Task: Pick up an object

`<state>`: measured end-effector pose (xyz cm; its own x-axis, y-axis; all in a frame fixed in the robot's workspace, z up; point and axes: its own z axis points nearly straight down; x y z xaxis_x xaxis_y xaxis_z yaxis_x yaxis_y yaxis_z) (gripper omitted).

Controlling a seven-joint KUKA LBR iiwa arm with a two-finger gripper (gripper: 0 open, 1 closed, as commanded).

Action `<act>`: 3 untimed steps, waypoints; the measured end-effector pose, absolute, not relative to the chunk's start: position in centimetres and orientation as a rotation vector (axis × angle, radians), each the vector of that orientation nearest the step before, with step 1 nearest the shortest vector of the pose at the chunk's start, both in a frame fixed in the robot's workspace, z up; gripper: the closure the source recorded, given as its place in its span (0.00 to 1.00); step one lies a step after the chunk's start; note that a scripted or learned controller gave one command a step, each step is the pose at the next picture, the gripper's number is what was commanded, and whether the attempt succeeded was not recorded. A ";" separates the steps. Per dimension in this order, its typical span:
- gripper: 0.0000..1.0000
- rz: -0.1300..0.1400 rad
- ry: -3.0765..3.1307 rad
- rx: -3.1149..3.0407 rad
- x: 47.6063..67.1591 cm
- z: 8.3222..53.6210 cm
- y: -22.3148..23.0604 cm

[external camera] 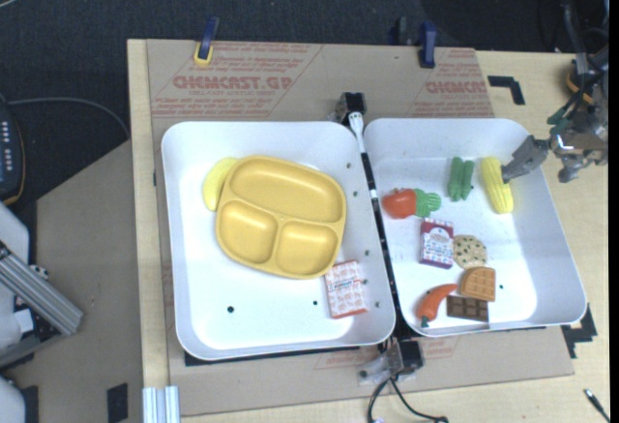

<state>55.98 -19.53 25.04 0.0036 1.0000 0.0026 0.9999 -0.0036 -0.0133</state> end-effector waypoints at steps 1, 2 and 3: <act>0.00 0.000 -2.222 -2.222 56.2 25.8 -19.4; 0.00 0.003 -2.218 -2.219 56.0 21.6 -19.6; 0.00 0.003 -2.218 -2.217 56.2 16.9 -18.7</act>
